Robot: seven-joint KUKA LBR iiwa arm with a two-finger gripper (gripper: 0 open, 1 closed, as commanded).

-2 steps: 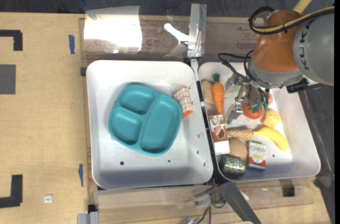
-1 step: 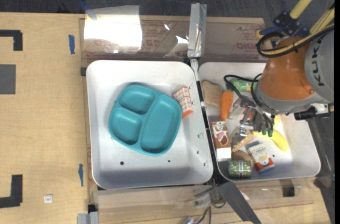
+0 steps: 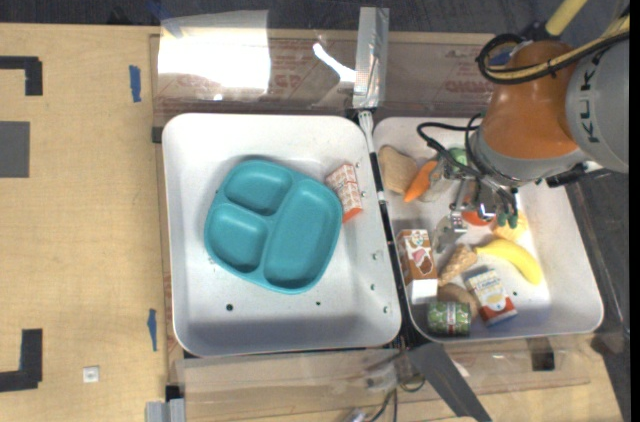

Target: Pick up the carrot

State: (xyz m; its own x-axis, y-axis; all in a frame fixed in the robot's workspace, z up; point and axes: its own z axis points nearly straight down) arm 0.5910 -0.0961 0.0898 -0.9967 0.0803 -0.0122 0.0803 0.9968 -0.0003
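The orange carrot (image 3: 421, 180) lies tilted in the right bin (image 3: 570, 240), near its upper left, beside a tan bread-like piece (image 3: 397, 169). My gripper (image 3: 472, 209) hangs over the middle of the right bin, just right of and below the carrot, under the orange wrist band (image 3: 528, 110). Nothing shows between its fingers, and the carrot lies apart from them.
A teal divided plate (image 3: 272, 225) sits in the left bin (image 3: 200, 290), with a small red-and-white packet (image 3: 346, 190) at its upper right. The right bin also holds a banana (image 3: 511, 259), a snack box (image 3: 416, 251), a juice carton (image 3: 489, 294) and a green can (image 3: 449, 315).
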